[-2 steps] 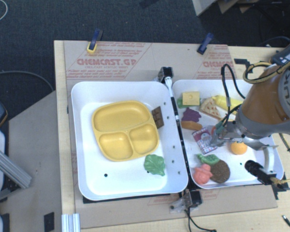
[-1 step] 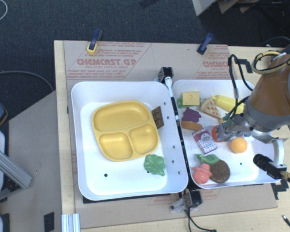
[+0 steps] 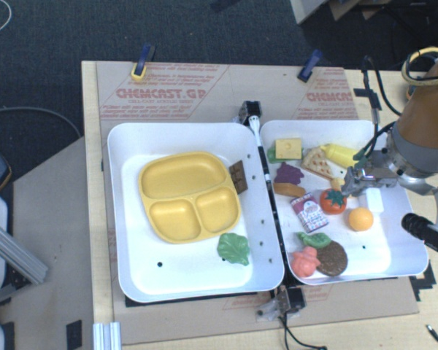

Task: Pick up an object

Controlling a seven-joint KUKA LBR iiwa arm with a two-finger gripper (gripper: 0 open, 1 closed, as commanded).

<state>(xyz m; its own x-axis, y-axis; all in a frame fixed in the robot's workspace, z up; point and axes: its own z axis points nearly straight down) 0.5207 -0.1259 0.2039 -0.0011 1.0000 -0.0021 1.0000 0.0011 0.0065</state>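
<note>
Gripper is seen low in the right bin, just above the toy tomato; finger state cannot be told.

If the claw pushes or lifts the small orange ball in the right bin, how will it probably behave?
The orange ball looks round and smooth, so it will probably roll away when pushed, since it lies on bare floor of the right bin. Its curved surface may slip out of a pinch. It is small and looks like a toy fruit, so it is likely light.
</note>
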